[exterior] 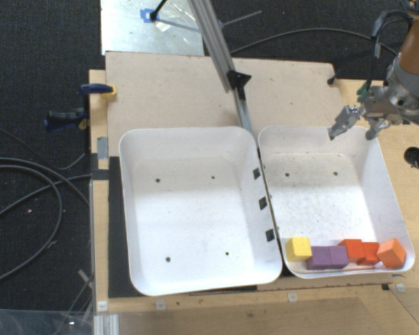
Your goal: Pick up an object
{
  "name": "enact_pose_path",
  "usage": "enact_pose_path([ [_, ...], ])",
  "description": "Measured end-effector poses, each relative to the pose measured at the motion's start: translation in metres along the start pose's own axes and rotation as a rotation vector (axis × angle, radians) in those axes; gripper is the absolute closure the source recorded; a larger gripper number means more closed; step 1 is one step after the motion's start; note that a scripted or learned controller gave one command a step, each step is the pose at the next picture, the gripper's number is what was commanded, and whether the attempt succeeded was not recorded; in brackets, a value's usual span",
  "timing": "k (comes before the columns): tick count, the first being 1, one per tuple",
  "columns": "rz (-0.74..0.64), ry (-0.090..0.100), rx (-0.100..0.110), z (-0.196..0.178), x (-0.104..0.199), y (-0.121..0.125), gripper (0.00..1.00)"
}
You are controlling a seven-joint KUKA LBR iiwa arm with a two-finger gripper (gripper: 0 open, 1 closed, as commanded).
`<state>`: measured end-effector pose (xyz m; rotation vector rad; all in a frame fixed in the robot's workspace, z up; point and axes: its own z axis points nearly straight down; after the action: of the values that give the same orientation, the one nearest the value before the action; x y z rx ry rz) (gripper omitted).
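Nearest you, along the front wall of the right bin [391, 187], you have four blocks in a row running left to right: one yellow block [299, 248], one purple block [327, 257], one red block [359, 250] and one orange block [392, 253]. The purple block is the longest, and its long axis lies along the row, parallel to the bin's front wall. The red block also runs along that line, though the orange block overlaps its right end, so you cannot make out its full length. The yellow and orange blocks look roughly cubic; the orange one sits turned at a slight angle to the wall. All four touch or nearly touch their neighbours.

Beside it, the left bin [133, 208] makes two bins in all on the tabletop [167, 89].

Farther back, the claw [355, 125] hangs over the right bin's far right corner, well apart from the blocks. Its two fingers stand spread, with nothing between them. The arm [415, 54] above it is cut off at the right edge.
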<state>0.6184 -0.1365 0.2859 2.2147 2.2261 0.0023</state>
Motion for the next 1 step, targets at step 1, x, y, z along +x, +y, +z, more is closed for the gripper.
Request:
enact_pose_path([
  [1,0.004,0.003,0.011,0.0838,0.0201,-0.0581,0.00],
])
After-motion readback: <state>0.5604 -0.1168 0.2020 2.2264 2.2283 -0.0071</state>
